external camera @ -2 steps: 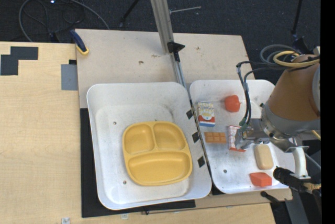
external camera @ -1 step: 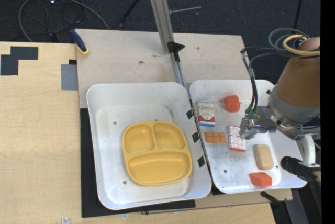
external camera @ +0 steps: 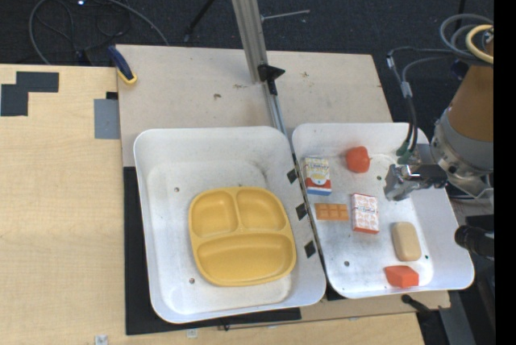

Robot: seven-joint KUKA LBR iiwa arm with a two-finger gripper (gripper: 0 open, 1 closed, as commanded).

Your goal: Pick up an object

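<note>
The right bin holds several small items. A red-orange ball-like piece lies near its far side. A small carton with a blue and red label stands at the left, with an orange cracker-like block just below it. A red and white box sits mid-bin, a tan oblong piece to its right, and a red piece by the near rim. My gripper hangs over the bin's right half, above and right of the red and white box, with nothing visibly held.
The left bin holds a yellow divided tray. An aluminium post rises behind the bins, with a black bracket at its foot. Black clips sit on the seam between the bins. Cables lie on the dark floor behind.
</note>
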